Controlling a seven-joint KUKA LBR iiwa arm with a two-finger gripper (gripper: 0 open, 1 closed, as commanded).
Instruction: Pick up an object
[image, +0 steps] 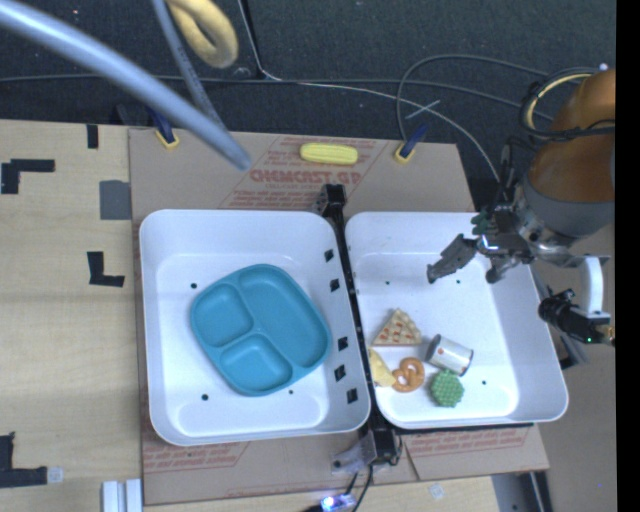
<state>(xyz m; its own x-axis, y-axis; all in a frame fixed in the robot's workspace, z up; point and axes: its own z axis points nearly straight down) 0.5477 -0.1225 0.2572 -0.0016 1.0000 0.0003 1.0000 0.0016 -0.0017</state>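
Broadly, two shallow white bins sit side by side on a cardboard sheet (300, 180) laid over the bench. The left bin (165, 300) holds a blue tray (260, 328) with three compartments, lying a little askew near the bin's middle. The right bin (520, 380) carries a small cluster of objects toward its lower left. The arm (575, 150), grey with an orange band, comes in at the right and hangs over the upper right part of the right bin. Its gripper (465, 260) spreads two dark fingers apart with nothing between them, well apart from the cluster. Within that cluster lies a triangular waffle-patterned piece (398, 328) with a red edge; just right of it a small silver can (449, 353) on its side; below, a brown pretzel (408, 374) touching a yellow piece (380, 368); and a knobbly green ball (447, 390). Beyond the bins a yellow oblong (328, 154) rests on the cardboard.
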